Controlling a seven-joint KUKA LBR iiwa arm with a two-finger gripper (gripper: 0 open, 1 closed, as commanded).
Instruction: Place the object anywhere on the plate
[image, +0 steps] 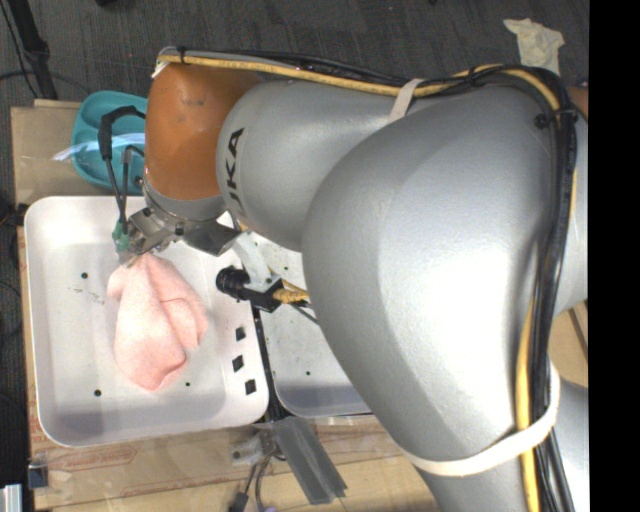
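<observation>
The arm (420, 250) is reaching in from the right and covering most of the right bin (315, 400). The gripper (135, 240) is hanging over the far part of the left bin (60, 400), directly at the top end of a pink cloth (150, 320). Whether the gripper is open or closed cannot be told here. The pink cloth is lying bunched in the middle of the left bin. A teal object (100, 135) is sitting on the tabletop (40, 130) just beyond the left bin.
</observation>
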